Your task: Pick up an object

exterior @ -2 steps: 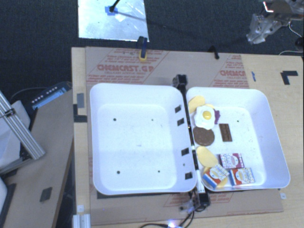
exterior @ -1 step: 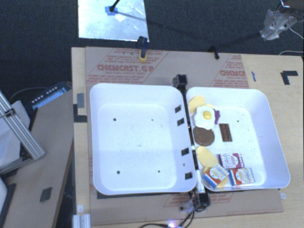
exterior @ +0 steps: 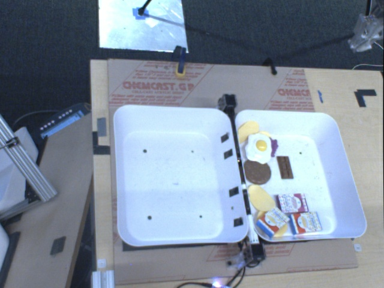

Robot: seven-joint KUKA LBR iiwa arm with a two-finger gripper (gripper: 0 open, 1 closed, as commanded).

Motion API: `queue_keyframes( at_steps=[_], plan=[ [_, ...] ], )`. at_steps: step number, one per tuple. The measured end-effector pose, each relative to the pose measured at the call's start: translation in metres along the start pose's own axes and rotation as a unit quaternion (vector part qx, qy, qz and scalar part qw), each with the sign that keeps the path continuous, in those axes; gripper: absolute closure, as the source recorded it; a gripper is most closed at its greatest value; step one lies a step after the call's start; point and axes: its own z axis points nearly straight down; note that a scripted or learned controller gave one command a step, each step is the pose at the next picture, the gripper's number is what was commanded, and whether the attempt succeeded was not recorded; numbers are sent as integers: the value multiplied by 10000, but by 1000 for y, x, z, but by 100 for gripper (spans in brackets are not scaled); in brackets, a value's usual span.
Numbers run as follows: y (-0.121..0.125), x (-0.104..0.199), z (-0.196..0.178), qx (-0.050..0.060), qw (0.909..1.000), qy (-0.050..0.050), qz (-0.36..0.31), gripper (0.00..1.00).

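— Along the left wall of the right bin [exterior: 336, 161], what do you see to pick from?

— You have a line of toy food. The fried egg [exterior: 260, 144] lies at about ten o'clock from the bin's middle, with a pale yellow slice [exterior: 248, 131] touching it at eleven o'clock and a purple scrap [exterior: 274, 146] just beside it at three.

— And below the egg?

— At six o'clock from it you see a brown round disc [exterior: 257, 172], and a dark brown bar [exterior: 285, 167] near the disc at three o'clock. Further down sits a second yellow slice [exterior: 260, 197], then a red-and-white carton [exterior: 292, 203], an orange packet [exterior: 273, 221] and a small printed box [exterior: 306, 222], packed together at the bin's seven o'clock corner.

— The jaws?

— You cannot tell how they stand.

— Around that?

— At nine o'clock you have the left bin [exterior: 174, 173], clipped to the right one, both on a board with red lettering [exterior: 156, 83]. A shiny plate [exterior: 120, 23] lies at twelve o'clock beyond it.
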Motion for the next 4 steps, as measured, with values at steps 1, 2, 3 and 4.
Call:
queue_keyframes(
  at_steps=[1, 2, 3, 4],
  plan=[
    [0, -39, -12, -5, 10000, -1, -3, 100],
    [0, -59, -31, -9, 10000, -3, -11, 100],
    [-31, -58, 106, 80, 10000, 30, -10, 100],
    [-28, -58, -21, -63, 10000, -15, -39, 100]
  ],
)
